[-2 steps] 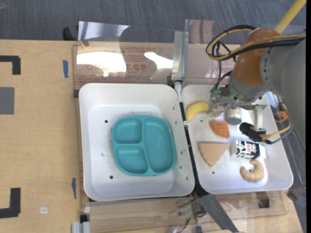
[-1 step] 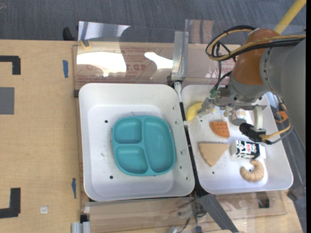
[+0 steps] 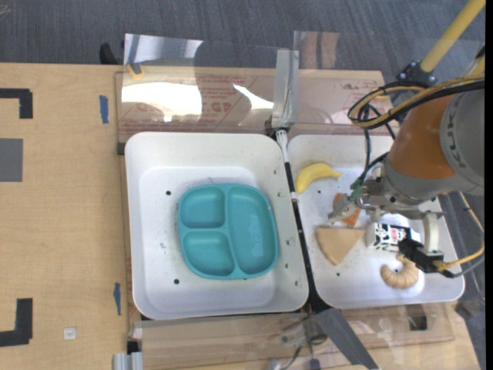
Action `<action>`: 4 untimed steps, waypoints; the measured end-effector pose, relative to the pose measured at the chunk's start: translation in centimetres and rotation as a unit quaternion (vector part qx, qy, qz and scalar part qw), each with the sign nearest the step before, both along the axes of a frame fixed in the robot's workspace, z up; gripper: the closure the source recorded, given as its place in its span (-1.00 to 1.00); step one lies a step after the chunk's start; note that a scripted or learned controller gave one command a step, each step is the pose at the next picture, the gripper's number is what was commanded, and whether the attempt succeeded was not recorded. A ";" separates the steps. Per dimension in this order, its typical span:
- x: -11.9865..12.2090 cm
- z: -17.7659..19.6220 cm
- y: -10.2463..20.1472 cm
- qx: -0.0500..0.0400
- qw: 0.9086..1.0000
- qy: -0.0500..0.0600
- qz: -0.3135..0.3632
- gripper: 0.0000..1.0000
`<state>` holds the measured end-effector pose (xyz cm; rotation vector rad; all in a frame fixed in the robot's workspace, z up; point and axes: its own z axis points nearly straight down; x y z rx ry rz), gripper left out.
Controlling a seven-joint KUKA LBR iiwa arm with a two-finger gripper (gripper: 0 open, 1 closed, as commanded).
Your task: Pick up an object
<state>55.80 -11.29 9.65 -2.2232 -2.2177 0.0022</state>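
In the right bin [image 3: 348, 290] lie a yellow banana [image 3: 314, 176], a tan wedge-shaped piece [image 3: 339, 245], a curled tan pastry-like item [image 3: 400, 274] and a small black-and-white item [image 3: 391, 236]. My gripper [image 3: 344, 206] hangs low over the middle of this bin, just above the wedge and below the banana. A small orange piece [image 3: 351, 217] sits right at the gripper's tip, touching or just under it. The grey arm with its orange band [image 3: 420, 141] covers the bin's right part.
The left bin [image 3: 146, 230] holds a teal divided plate [image 3: 228, 230]. A raised divider [image 3: 293, 206] runs between the two bins. Clear plastic panels [image 3: 231, 91] stand behind them. Yellow and black cables [image 3: 377, 102] loop near the arm at the upper right.
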 end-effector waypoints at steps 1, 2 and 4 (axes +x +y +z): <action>0.1 1.0 0.2 0.000 1.000 -0.002 0.001 1.00; -3.4 9.0 9.6 0.002 1.000 -0.004 0.005 1.00; -4.8 4.5 1.0 -0.001 1.000 0.003 -0.003 -1.00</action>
